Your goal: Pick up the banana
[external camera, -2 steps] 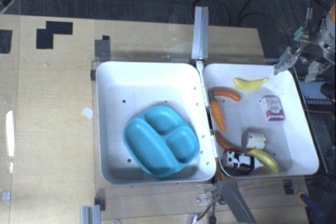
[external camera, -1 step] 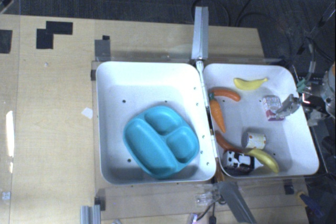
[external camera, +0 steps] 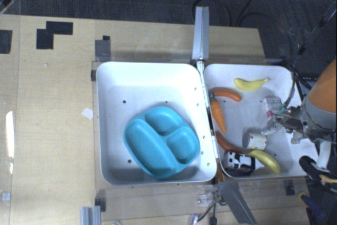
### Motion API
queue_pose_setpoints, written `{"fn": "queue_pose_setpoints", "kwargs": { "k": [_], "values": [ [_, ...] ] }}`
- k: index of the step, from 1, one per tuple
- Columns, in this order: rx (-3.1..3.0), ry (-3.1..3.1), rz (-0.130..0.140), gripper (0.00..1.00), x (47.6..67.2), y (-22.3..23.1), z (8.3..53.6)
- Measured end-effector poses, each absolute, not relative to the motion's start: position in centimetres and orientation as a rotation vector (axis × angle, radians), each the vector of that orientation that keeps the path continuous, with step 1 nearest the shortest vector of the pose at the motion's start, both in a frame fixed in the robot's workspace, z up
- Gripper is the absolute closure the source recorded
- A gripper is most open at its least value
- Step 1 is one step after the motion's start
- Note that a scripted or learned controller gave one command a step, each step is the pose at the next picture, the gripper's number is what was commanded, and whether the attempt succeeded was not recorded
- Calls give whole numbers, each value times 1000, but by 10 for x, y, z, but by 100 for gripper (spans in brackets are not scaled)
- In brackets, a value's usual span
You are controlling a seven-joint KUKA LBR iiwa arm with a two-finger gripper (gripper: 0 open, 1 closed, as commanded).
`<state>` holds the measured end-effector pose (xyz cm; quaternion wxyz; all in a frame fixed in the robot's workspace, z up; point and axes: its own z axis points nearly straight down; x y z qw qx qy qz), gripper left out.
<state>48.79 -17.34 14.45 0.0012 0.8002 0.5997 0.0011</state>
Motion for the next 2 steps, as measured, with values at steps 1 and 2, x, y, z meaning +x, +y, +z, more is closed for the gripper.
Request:
{"fn": "queue_pose_setpoints", "kwargs": {
  "k": [1,2],
  "values": [
    [2455,1958,4,0,488,-163,94],
    [2172,2245,13,0,492,-156,91]
  ]
}}
